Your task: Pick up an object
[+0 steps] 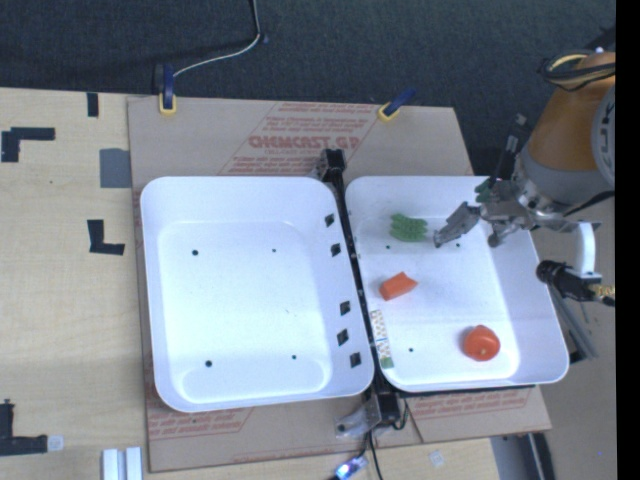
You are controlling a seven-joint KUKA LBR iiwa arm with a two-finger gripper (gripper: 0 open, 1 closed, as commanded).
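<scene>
Where the right bin (pixel 520 298) comes nearest the camera, a red ball (pixel 481 343) lies, with an orange block (pixel 398 286) farther in. Beyond them sits a green piece (pixel 407 227); just beside it the gripper (pixel 470 224) hangs with its 2 fingers spread, holding nothing.

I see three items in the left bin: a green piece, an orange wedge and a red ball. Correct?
Wrong bin. The camera view shows the green piece, orange wedge and red ball all lying in the right bin, not the left bin.
</scene>
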